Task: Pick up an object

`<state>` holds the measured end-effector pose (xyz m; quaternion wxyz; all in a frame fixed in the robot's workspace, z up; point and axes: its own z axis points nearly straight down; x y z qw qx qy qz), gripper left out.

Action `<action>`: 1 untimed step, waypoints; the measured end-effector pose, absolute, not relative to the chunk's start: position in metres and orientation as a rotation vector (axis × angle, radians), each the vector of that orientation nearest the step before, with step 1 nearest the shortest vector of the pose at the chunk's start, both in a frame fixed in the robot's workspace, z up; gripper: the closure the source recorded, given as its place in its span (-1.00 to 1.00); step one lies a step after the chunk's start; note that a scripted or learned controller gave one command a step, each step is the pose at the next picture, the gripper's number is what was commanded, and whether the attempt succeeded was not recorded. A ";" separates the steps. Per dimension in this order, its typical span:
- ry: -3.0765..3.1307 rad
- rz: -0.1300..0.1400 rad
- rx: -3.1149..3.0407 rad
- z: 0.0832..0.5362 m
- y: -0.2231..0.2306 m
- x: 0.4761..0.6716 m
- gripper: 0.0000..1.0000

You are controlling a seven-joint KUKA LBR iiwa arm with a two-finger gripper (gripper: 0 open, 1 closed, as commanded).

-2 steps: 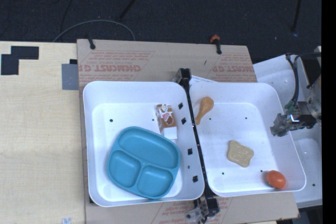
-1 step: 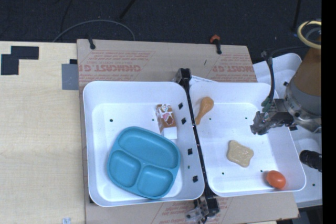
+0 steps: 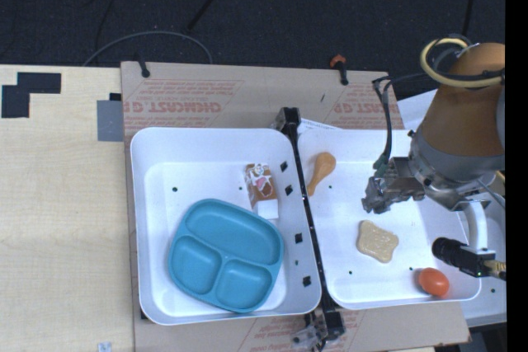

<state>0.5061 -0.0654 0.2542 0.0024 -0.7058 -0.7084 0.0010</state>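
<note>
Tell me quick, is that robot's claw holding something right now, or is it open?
Tool: cannot be told; it hangs in the right white bin above the flat tan bread-shaped piece.

A: What lies in the right bin [image 3: 346, 293]?
B: A tan bread slice [image 3: 377, 242] flat near the middle; an orange chicken drumstick [image 3: 320, 171] by the divider, thick end up; an orange-red tomato [image 3: 434, 282] at the near right corner.
A: And the left bin [image 3: 148, 177]?
B: A blue divided plate [image 3: 225, 255]; a small brown packet [image 3: 261, 182] above it.
</note>
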 end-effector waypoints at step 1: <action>-2.224 0.003 -2.213 0.249 -0.013 0.518 1.00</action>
